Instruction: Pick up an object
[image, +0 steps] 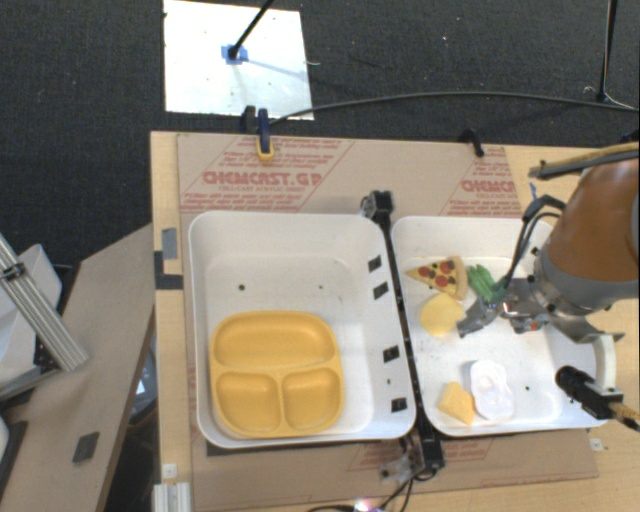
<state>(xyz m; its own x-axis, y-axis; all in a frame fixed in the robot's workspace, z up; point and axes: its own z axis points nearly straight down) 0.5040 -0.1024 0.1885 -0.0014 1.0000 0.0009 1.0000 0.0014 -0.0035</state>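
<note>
Reaching in from the right, your arm (590, 240) has the claw (478, 316) low over the right bin (520, 232), tip near the yellow round (440, 315) and just beside the green piece (485, 280). Whether anything is being grasped, you cannot tell; the claw is small and dark at this angle. Candidates in that bin: pizza slice (440, 273) toward the back, yellow round in the middle, cheese wedge (457, 403) and white cup (491, 388) close together at the front. Left bin (250, 235) holds only the yellow tray (277, 373), well apart from the arm. Step reads as approach or descent onto a target, likely the yellow round or the green piece, nothing visibly lifted. Next move probably calls for centring the claw over one item, not the gap between two, then closing and lifting straight up. Risk: the green piece and pizza slice lie close together, so a sloppy close could nudge both.
</note>
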